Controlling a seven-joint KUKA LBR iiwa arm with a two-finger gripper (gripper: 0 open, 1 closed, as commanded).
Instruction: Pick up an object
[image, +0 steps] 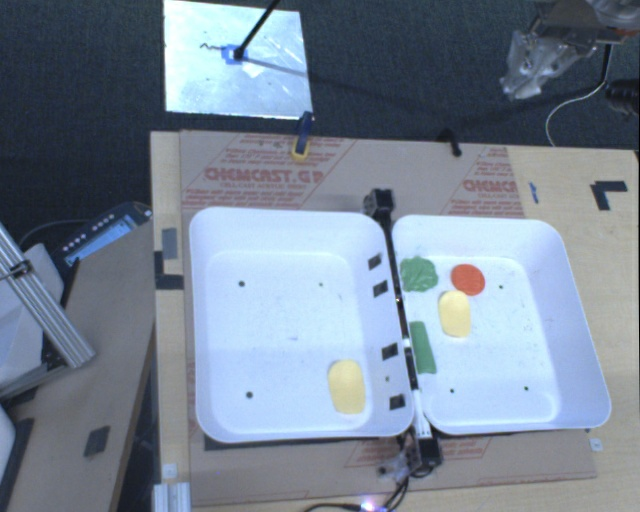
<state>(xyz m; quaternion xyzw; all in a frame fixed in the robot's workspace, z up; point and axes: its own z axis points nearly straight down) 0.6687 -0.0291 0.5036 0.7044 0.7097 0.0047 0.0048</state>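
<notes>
The right bin (575, 330) holds a green lumpy piece (419, 274), an orange-red disc (467, 279), a pale yellow oval (455, 313) and a green bar (422, 347) near its left wall. In the left bin (215, 300), a second yellow oval (347, 386) lies near the front right corner. My gripper (528, 70) hangs high at the top right, beyond the far edge of the bench and well away from both bins, with nothing seen in it.
A shiny metal sheet (237, 58) lies on the dark floor at the back left. Black clips (380, 262) run along the seam between the bins. An aluminium frame and a grey device (100, 232) stand at the left.
</notes>
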